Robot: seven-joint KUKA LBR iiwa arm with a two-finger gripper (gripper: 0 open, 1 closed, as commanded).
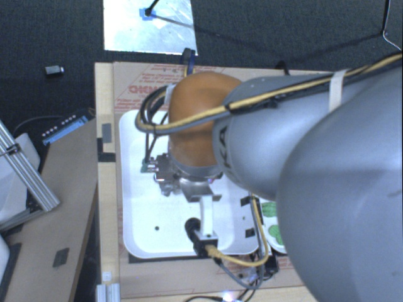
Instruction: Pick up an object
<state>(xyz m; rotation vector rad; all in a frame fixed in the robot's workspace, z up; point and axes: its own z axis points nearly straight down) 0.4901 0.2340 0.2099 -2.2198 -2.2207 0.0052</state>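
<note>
Gripper (165,180) poised over the left bin (135,231); beneath the wrist (192,162) its grip state cannot be told. One object should be centred before closure.

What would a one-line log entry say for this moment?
arm over left bin | green things partly hidden by arm

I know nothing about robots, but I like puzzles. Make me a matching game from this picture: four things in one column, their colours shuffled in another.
Things:
1. band on the arm
2. bin under the arm
3. sheet at the view's top edge
4. item peeking out beneath the arm

Colours:
A. white with green patches
B. silvery
C. orange
D. plain white

Pairs: 1-C, 2-D, 3-B, 4-A
</note>
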